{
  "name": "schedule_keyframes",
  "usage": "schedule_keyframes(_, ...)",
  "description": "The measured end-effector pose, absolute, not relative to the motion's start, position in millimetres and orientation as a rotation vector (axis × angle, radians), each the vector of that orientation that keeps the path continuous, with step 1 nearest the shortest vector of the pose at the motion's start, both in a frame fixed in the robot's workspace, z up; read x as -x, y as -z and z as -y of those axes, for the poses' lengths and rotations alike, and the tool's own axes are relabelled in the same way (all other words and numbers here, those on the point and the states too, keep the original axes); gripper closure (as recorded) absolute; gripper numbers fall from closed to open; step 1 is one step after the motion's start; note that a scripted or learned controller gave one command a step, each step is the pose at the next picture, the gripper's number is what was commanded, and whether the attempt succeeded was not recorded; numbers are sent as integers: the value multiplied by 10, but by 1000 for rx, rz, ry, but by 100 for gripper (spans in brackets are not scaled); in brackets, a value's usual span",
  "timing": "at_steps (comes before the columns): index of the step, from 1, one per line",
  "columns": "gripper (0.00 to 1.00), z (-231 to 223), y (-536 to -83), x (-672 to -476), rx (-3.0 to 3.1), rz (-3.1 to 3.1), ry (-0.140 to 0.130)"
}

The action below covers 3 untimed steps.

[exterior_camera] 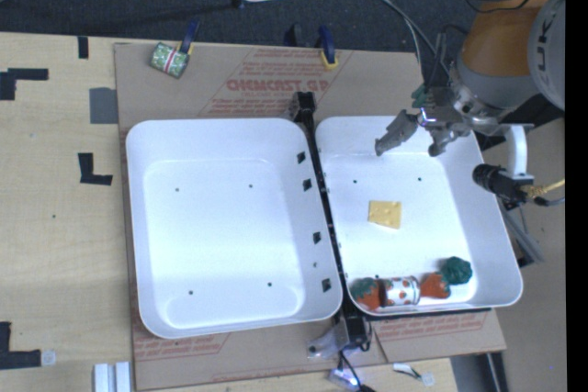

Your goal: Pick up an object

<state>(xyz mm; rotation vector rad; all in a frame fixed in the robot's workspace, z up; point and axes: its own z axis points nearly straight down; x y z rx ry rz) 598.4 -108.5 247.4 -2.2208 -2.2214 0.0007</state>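
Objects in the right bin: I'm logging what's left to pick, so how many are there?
4: a yellow cheese slice mid-bin; along the near wall, a small can between two orange-red pieces, and a green broccoli-like toy. Crowding may hide more.

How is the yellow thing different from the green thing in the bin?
The yellow piece is flat and square; the green thing is lumpy and roundish. The yellow piece lies alone mid-bin; the green thing sits at the near rim beside a red-and-white can. Both lie in the right bin.
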Motion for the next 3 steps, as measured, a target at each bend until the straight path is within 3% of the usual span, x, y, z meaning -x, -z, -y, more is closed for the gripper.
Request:
schedule_keyframes(1,0,1663,-1042,-5751,2220,2209,-12)
schedule_keyframes(2,0,1278,-842,-5802,2219,2224,-1)
schedule_keyframes(3,0,1327,-858,-5548,2222,2223,1)
